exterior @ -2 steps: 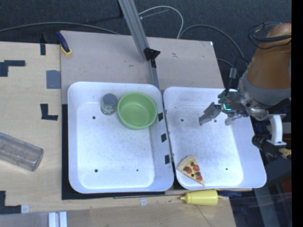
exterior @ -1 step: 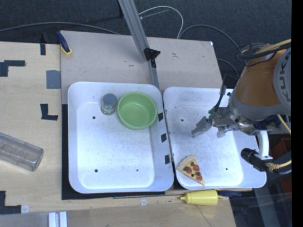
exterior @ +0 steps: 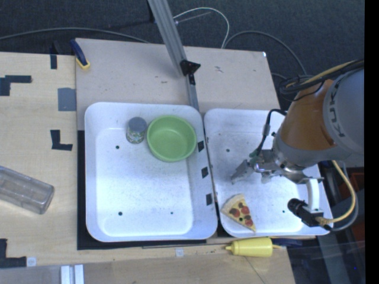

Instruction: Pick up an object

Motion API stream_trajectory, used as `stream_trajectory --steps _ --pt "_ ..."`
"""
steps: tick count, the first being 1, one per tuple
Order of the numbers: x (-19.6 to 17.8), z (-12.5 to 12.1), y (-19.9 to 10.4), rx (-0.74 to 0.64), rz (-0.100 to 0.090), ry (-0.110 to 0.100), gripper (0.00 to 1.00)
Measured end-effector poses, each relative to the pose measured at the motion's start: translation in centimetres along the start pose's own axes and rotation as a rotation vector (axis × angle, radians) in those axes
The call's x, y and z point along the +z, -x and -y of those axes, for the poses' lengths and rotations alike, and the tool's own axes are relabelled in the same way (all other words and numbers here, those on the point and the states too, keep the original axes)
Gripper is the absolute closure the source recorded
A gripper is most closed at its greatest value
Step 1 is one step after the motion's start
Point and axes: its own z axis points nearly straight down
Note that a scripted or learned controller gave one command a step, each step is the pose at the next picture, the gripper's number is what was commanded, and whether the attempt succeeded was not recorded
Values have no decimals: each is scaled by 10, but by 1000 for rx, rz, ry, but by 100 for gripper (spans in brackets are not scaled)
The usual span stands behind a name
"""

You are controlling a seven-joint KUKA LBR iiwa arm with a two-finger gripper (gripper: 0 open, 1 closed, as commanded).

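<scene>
Bins first: the right shallow white plastic bin [exterior: 237, 129] holds a flat toy pizza slice [exterior: 239, 210] near its front edge. It looks light, stiff and thin, best pinched across its edges. Just above it, the gripper [exterior: 244, 169] hangs, fingers parted, gripping nothing.
</scene>
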Motion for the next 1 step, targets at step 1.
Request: stream_trajectory --steps 1 --pt "53 1 -1 -1 0 2 0"
